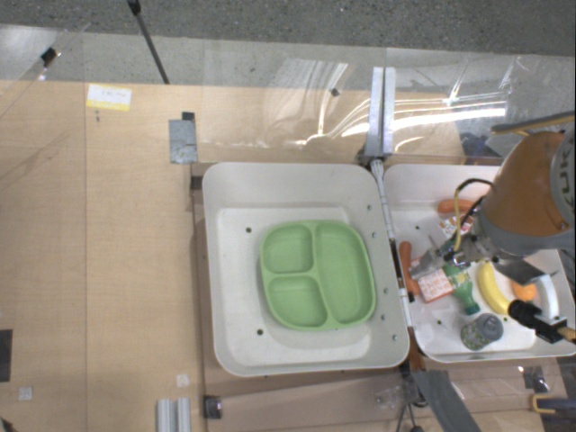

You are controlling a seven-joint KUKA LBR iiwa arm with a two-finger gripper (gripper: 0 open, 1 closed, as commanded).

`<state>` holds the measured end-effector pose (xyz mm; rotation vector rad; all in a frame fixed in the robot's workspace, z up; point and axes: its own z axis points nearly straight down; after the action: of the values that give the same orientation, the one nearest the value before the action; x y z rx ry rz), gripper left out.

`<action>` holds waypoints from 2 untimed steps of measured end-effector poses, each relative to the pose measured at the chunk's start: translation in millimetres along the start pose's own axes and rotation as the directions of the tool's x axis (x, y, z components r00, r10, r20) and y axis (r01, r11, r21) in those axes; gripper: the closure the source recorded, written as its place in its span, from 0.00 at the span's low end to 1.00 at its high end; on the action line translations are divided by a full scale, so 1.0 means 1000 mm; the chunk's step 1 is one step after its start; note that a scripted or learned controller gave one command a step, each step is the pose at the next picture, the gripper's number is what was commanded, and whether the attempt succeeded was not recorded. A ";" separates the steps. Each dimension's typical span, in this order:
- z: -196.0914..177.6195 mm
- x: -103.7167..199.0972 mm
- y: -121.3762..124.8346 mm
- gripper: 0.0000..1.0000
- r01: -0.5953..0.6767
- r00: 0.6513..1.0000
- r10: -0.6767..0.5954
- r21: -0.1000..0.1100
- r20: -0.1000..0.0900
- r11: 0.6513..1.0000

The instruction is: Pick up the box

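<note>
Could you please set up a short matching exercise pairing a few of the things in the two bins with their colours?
Things:
1. divided plate
2. banana
3. box
4. can

Colours:
A. yellow
B. grey
C. light green
D. white with red print

Pairs: 1-C, 2-A, 3-D, 4-B

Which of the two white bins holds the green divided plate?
The left shallow white bin holds the green three-compartment plate; the right white bin holds small items, including a yellow banana.
</note>
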<state>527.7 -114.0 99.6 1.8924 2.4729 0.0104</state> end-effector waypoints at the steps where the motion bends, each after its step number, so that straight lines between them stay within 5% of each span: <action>1: -0.002 0.004 -0.005 0.00 0.016 1.000 -0.016 -0.007 0.007 1.000; 2: -0.003 0.011 -0.026 0.00 0.007 1.000 -0.007 -0.014 0.012 1.000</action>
<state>499.6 -110.2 101.7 1.8732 2.4654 0.0163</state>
